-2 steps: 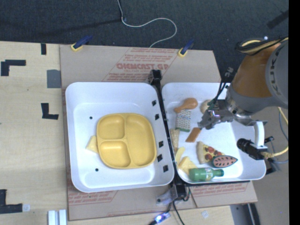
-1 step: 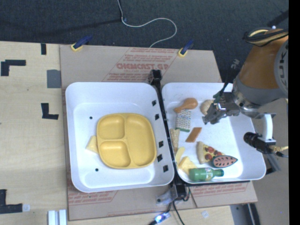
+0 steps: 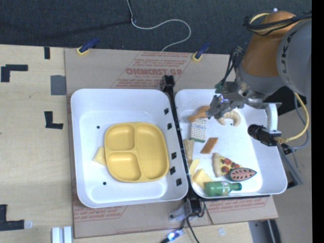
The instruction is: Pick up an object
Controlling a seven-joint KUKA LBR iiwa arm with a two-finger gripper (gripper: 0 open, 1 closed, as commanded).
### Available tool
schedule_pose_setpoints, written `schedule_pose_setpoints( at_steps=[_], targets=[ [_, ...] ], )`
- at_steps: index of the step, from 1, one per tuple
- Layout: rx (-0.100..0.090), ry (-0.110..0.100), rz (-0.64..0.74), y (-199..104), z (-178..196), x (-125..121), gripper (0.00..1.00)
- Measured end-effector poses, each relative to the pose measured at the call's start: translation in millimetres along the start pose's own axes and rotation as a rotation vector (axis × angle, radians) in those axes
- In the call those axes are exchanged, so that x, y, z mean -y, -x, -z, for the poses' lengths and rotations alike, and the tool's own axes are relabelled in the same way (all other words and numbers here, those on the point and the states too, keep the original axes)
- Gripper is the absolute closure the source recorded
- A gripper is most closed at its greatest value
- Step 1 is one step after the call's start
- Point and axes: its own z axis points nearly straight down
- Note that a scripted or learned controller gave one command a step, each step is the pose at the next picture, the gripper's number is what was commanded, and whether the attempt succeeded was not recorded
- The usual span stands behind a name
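pincer (image 3: 218,108) low over croissant (image 3: 233,117), right bin (image 3: 268,151)

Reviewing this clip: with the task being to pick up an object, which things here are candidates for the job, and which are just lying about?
In play, in the right bin:
gripper
croissant
pizza slice
watermelon slice
green bottle
brown stick

Lying about:
yellow divided plate in the left bin
white cable behind the bench

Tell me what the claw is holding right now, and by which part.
Cannot be told. The claw sits low in the right bin beside the croissant, with no object visibly gripped.
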Motion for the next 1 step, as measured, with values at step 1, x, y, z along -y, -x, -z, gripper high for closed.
schedule_pose_setpoints(
  at_steps=[1],
  targets=[
    [0.000,-0.001,-0.001,-26.4,-12.2,-39.9,1.00]
  ],
)
